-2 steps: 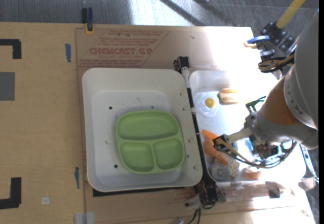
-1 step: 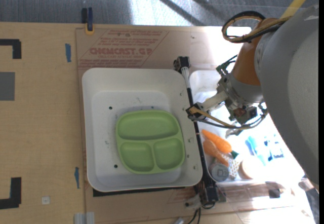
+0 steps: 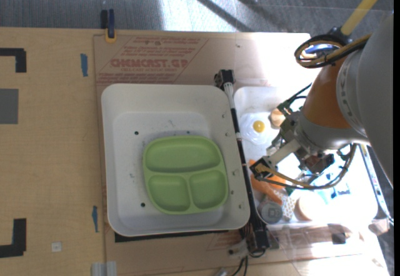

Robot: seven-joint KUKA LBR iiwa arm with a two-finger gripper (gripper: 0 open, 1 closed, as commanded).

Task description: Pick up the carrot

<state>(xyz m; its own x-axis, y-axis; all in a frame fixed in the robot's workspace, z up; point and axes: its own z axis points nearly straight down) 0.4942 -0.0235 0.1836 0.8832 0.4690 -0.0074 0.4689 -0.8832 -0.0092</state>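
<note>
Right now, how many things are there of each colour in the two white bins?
Green: 1, the divided plate
Orange: 1, the carrot, partly under the arm
White with yellow: 1, the fried egg
Grey: 1, the round piece
Pale tan: 1, the round piece
Total: 5 that I can make out; the arm hides part of the right bin.

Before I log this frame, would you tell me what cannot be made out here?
- Gripper: in the camera view, wrist and cables crowd it; whether it is open or shut is unclear.
- Carrot: an orange piece shows beneath the gripper; the arm covers the rest.
- Right bin: the arm hides much of it, and glare washes out its contents.
</note>
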